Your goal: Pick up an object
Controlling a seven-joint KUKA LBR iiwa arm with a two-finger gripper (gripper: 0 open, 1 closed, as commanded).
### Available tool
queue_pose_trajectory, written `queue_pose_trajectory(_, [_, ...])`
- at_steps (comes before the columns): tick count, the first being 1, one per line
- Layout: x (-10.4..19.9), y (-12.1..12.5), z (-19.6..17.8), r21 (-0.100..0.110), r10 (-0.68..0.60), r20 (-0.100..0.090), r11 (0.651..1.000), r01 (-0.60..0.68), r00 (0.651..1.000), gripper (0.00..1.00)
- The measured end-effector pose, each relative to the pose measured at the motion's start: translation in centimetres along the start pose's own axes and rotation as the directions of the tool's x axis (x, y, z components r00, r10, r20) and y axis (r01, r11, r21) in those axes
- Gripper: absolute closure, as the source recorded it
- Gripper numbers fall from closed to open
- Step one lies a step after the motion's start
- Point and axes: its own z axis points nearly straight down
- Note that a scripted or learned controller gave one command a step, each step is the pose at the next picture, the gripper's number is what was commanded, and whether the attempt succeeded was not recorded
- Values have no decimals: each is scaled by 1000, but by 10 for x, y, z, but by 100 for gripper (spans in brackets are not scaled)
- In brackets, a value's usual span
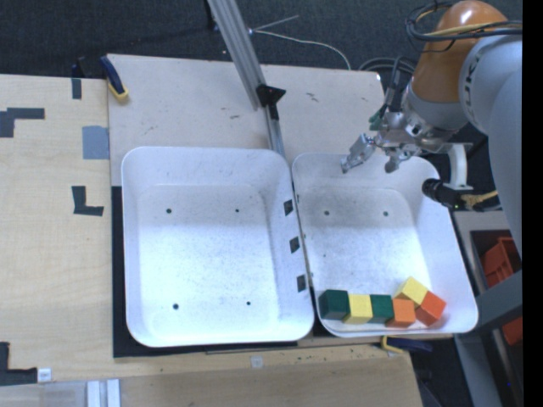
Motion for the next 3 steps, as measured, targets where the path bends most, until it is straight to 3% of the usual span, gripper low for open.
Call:
queue_pose_trajectory(1, [25,14,0,-2,-1,-1,1000,1,1000,0])
queue_pose_trajectory(2, [27,-71,47,8,4,-2,1000,-4,1000,0])
queue_pose_trajectory(3, [27,-68,34,1,1,-1,1000,-1,1000,100])
